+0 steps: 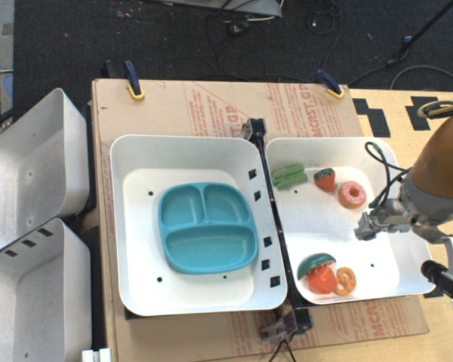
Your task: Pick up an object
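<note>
In the left white plastic bin (136, 277) a teal three-compartment plastic tray (208, 228) lies flat near the middle, its long undivided compartment toward the bin's near edge and its two smaller compartments toward the far edge.

Across the black divider, the right white plastic bin (385, 281) holds the small toys. At its far left corner lies a green ridged toy vegetable, like a pea pod (289, 176), its long axis running roughly left to right with a slight tilt, the right end a little farther back. Just beside it to the right sits a red toy strawberry (326, 179), and next to that a pink ring-shaped toy doughnut (352, 194) lying flat. Near the bin's near edge, a red toy tomato with a teal-green cap (321, 274) touches an orange ring-shaped toy pretzel (346, 280) on its right.

The grey two-finger gripper (368, 227) hangs over the right part of this bin, between the doughnut and the tomato, apart from both. Nothing is seen between its tips, and I cannot tell whether they are spread or pressed together.
</note>
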Action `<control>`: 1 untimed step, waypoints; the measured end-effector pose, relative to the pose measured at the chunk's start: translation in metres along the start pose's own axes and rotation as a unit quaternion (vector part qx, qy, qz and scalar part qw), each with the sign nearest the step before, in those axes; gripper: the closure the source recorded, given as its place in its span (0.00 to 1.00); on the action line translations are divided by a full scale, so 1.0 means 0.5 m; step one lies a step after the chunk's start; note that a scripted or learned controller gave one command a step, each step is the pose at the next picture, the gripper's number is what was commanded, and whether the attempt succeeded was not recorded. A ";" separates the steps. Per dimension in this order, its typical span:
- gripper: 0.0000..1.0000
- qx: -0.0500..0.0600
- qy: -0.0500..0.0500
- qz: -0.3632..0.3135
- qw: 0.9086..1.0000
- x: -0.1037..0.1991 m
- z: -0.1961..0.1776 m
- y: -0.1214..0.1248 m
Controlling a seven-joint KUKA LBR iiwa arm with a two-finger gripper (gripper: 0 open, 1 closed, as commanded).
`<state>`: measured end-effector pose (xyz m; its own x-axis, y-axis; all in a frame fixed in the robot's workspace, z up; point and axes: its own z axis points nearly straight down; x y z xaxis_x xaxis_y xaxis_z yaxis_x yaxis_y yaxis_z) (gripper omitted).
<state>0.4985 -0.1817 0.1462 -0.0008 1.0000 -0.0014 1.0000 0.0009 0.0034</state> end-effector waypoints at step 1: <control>1.00 0.000 0.000 -0.001 1.000 -0.002 -0.084 -0.002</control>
<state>0.4976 -0.1825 0.1884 -0.0022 1.0000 -0.0016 1.0000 0.0022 0.0036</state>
